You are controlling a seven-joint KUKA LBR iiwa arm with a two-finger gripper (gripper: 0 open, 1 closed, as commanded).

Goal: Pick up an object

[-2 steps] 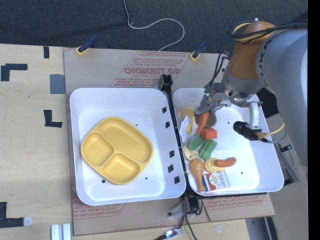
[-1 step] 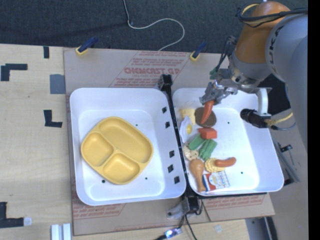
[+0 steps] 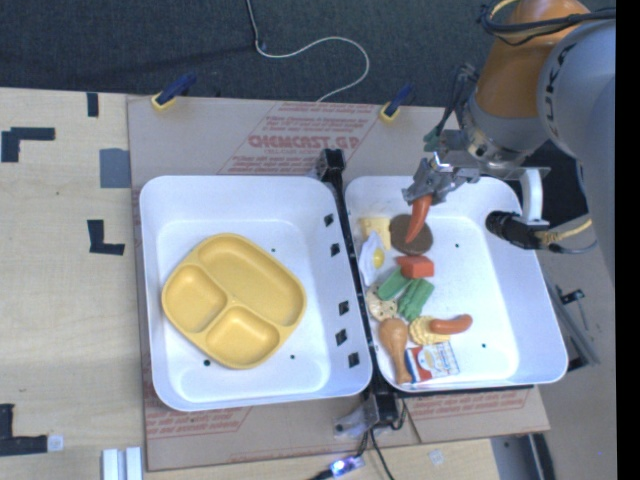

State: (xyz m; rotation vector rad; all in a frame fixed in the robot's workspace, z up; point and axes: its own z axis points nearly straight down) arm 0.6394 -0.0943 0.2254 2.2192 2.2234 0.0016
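My hand [image 3: 432, 190] hangs over the far part of the right white bin [image 3: 520, 298], fingers pinched on a slim orange-red carrot-shaped toy [image 3: 419, 218] that dangles above a round brown disc [image 3: 410, 236]. A yellow three-compartment plastic tray [image 3: 232, 299] lies in the left white bin [image 3: 170, 203].

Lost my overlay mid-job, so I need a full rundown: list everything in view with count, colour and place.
white bins: 2, white, side by side on the bench
compartment plate: 1, yellow, in the left bin
carrot: 1, orange, between the hand's fingers, above the right bin
brown disc: 1, brown, right bin, upper part
toy food pile: several, red, green, yellow, tan, right bin's left side
sausage: 1, orange-red, right bin, lower part
clamps: 2, blue and yellow, board's top edge
cable: 1, white, on the dark floor
arm: 1, grey and orange, at right
hand: 1, dark, over the right bin
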